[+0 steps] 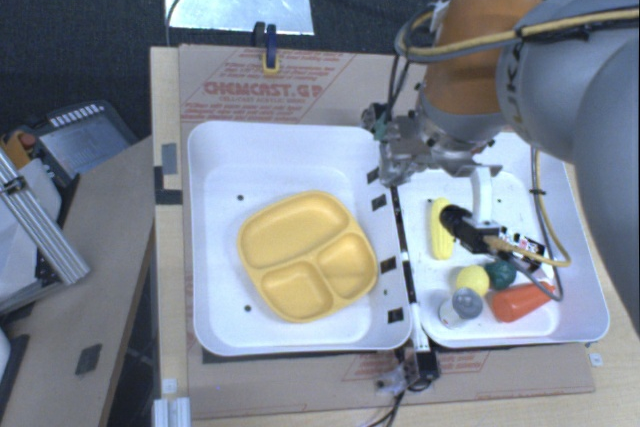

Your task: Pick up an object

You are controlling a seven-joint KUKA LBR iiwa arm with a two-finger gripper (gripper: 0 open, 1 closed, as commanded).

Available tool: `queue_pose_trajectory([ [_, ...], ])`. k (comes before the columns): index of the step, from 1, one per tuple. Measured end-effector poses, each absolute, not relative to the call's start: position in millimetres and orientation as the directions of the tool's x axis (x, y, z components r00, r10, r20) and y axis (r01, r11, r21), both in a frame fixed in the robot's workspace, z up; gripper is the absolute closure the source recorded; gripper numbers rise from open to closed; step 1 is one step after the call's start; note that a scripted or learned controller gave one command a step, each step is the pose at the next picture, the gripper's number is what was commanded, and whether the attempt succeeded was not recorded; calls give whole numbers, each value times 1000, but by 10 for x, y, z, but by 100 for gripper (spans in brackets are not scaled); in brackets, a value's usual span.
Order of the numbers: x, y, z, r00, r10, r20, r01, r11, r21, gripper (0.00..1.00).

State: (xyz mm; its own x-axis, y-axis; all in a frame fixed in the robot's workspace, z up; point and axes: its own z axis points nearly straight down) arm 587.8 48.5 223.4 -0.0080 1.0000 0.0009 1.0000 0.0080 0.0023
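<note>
My gripper (432, 161) hangs over the far left part of the right bin (590, 315), close to the wall between the two bins, and the bulky wrist above covers it. Just in front of it lies a yellow banana-shaped piece (438, 229). Nearer the front of that bin sit a yellow ball (473, 280), a dark green ball (501, 273), an orange carrot-like piece (521, 302) and a small grey round object (465, 305). Nothing shows held by the gripper.
The left bin (215, 155) holds a yellow divided plate (305, 255) in its middle. The grey arm crosses the back right of the right bin. A cardboard sheet lies under both bins, and a metal plate stands behind them.
</note>
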Motion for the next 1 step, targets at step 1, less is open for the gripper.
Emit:
queue_pose_trajectory([
  [1, 5687, 962, 2335, -10, 1000, 3, 1000, 10, 0, 100],
])
